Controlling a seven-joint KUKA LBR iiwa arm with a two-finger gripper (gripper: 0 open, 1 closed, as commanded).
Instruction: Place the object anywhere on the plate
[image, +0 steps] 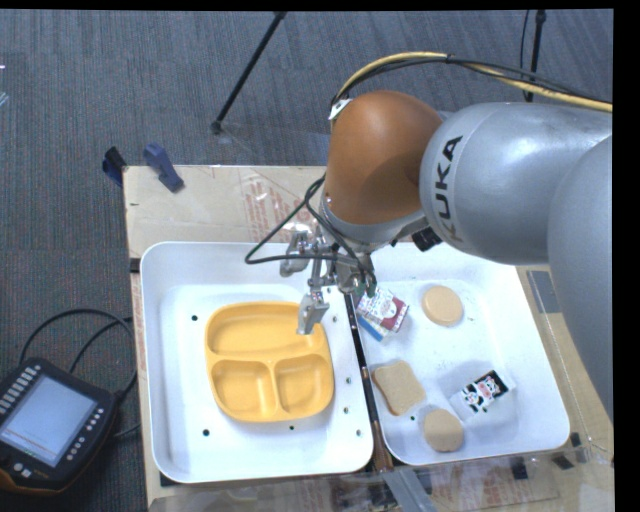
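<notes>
Dark grey carpet surrounds a bench that bears two white bins side by side. At about 8 o'clock on the floor lies a pendant with a grey screen, its cable looping up behind it. Near 10 o'clock two small blue clamps sit at the bench's far corner. Within the left bin rests a yellow plate with three compartments, one long one at the far side and two smaller ones nearer the camera. Over the plate's far right corner, at about 1 o'clock from the plate's middle, hangs the gripper; whether its fingers are parted or closed, I cannot tell, and nothing can be made out between them. Across the divide, the right bin holds a red and white carton just beside the gripper, a round biscuit at 3 o'clock from it, a toast slice, a second biscuit, and a black and white carton.
</notes>
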